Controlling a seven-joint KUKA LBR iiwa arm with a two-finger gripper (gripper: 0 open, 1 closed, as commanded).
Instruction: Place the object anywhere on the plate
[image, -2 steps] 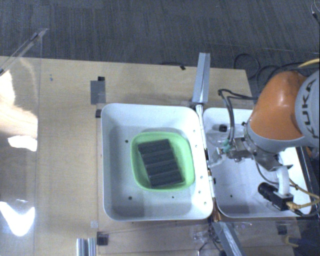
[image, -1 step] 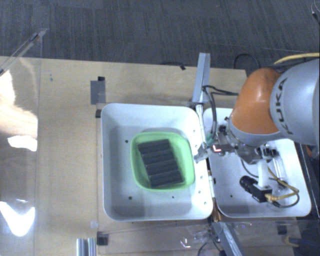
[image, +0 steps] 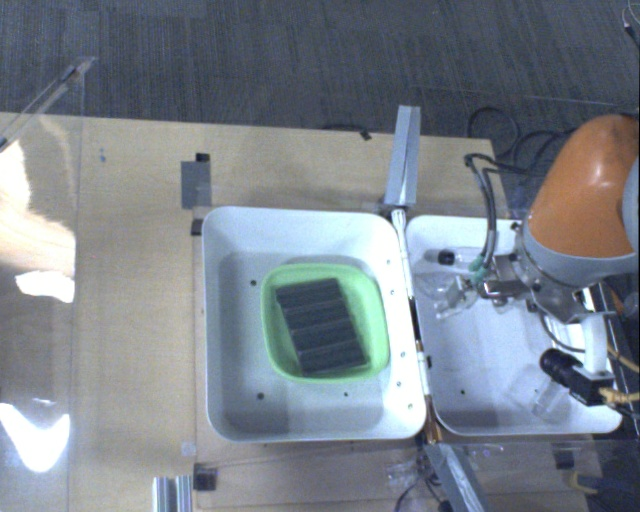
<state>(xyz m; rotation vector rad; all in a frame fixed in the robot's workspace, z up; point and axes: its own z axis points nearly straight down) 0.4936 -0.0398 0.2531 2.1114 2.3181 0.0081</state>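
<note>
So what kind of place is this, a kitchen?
Probably a robot test lab, not a kitchen. Two white bins sit on a wooden bench, a grey and orange arm hangs over them, and a ridged dark block lies on a green plate.

The arm (image: 590, 200) is a rounded orange dome over a grey collar. Black cables (image: 490, 205) loop at its nine o'clock side, and pale metallic fittings with a small green spot sit below them.

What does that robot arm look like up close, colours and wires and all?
The arm has a rounded orange shell above a grey band. Black cables loop down beside it to the metallic gripper, and a black cylindrical part with yellowish wiring sits below.
</note>
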